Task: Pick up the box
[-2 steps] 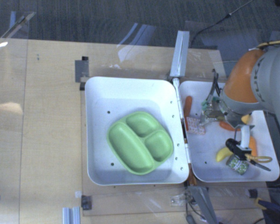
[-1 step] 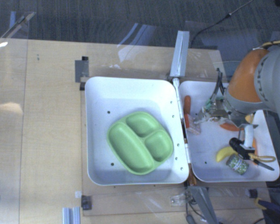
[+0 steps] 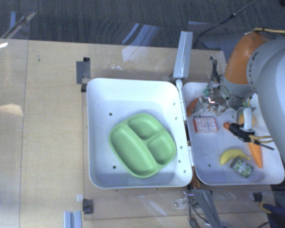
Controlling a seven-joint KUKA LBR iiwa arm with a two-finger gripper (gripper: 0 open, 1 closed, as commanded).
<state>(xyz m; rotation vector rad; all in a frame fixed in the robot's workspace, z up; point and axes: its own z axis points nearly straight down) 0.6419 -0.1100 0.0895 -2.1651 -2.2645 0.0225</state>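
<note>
L bin (image 3: pixel 99 94): green 3-part plate (image 3: pixel 142 144), tilted, approx centre. R bin (image 3: pixel 199 174): box (image 3: pixel 205 124), red-patterned, flat on floor near L wall, nothing on it. Gripper (image 3: pixel 213 101) just behind box, w/ arm over bin's back R corner; can't tell if it's spread or closed. Nearer front: banana (image 3: pixel 231 156), green packet (image 3: pixel 241 167) beside it, pliers (image 3: pixel 242 133), carrot (image 3: pixel 255 156) by R wall.

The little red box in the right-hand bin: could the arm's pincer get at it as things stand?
Probably yes. The box lies flat with its top uncovered, close beside the pincer. The banana and carrot lie apart from it.
</note>
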